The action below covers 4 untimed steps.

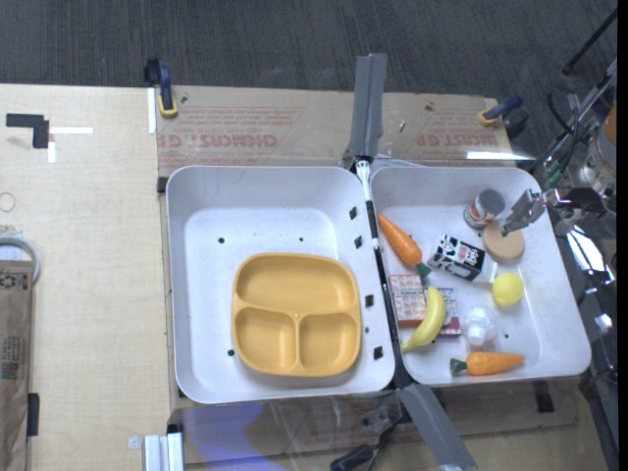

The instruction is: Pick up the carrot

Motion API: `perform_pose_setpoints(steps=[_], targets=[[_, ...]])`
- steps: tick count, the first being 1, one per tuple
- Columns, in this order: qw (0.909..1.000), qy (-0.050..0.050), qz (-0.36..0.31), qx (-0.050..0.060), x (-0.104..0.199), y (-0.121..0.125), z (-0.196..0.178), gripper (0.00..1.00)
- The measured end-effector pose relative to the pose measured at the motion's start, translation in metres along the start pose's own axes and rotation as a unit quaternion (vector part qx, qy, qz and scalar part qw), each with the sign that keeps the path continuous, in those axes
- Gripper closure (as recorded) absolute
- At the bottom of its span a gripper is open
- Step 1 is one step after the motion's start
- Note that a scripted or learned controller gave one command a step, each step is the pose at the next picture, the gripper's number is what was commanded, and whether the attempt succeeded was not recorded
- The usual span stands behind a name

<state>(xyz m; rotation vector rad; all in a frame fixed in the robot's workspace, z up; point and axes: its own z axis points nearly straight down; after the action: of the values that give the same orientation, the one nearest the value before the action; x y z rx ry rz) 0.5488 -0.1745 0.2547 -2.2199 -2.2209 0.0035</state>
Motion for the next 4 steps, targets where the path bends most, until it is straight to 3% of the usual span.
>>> perform_pose_setpoints(steps=[1, 2, 3, 4], targets=[[0.9998, 0.000, -0.019, 0.001, 0.105, 0.022, 0.035, 0.00], [0.9937, 0.000, 0.112, 0.001, 0.127, 0.012, 0.064, 0.00], [0.9936, 0.000, 0.113, 0.000, 0.023, -0.017, 0.082, 0.00], [0.9682, 0.000, 0.250, 0.000, 0.092, -0.002, 0.054, 0.00]])
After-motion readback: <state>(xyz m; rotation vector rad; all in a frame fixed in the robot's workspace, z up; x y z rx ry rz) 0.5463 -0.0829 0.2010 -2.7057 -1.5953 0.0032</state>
